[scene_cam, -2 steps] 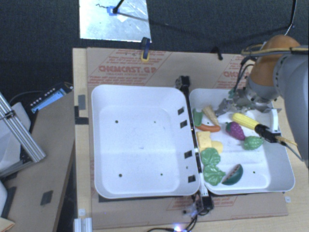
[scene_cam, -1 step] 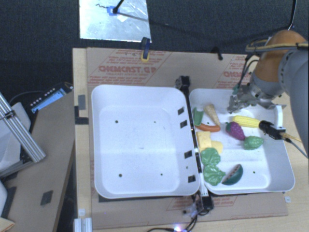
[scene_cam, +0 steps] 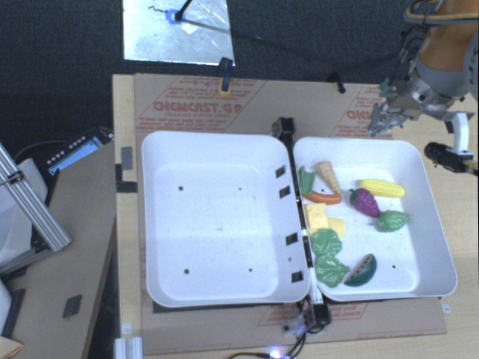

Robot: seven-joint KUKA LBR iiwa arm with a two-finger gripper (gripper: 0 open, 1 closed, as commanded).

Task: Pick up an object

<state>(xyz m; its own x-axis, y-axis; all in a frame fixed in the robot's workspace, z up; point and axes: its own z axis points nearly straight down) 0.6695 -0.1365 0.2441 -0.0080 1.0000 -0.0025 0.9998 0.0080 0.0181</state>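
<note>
Upper left of the bench: a silver foil sheet (scene_cam: 178, 21), flat. Below it, the left bin (scene_cam: 150, 200), white, on printed cardboard (scene_cam: 194, 99). Just right, touching along a black clipped seam, the right bin (scene_cam: 428, 200), with all the toy food inside.

Near the seam: a green pepper (scene_cam: 306, 179), a tan cone (scene_cam: 327, 174) and an orange chili (scene_cam: 323, 197), bunched together. Below these, a yellow cheese block (scene_cam: 317, 217), then two green leaves (scene_cam: 327, 256) down the seam side. Right of the leaves, a watermelon slice (scene_cam: 361, 270). Further right: purple grapes (scene_cam: 364, 200) touching a yellow corn cob (scene_cam: 382, 188), with a green sprig (scene_cam: 391, 220) just beneath.

Upper right: the gripper (scene_cam: 380, 122), over the right bin's far rim, well apart from the toys. Open or closed: cannot tell. Holding nothing visible.
</note>
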